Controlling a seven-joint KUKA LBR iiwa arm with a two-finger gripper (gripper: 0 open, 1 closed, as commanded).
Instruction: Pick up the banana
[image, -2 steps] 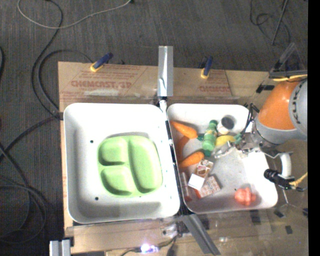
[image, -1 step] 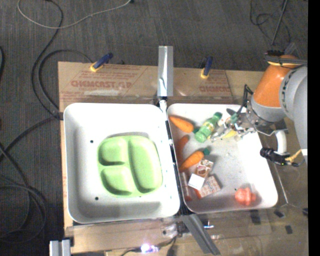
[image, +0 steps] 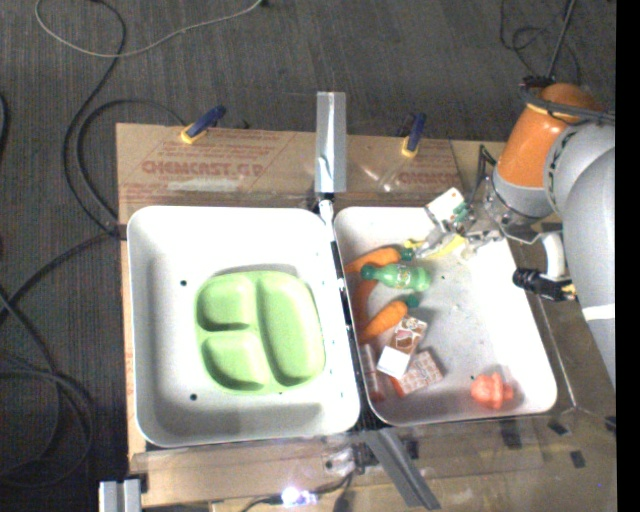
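Camera view: my jaws (image: 452, 228) sit low over the far part of the right bin (image: 530, 345); I cannot tell how they stand. The banana (image: 447, 246), a pale yellow shape, lies just beneath them, contact unclear. Beside it lie a green bottle (image: 396, 274) and two carrots (image: 384, 318). Nearer are small cartons (image: 410, 360) and a red item (image: 490, 390). The left bin (image: 150, 300) holds a green divided tray (image: 260, 328).
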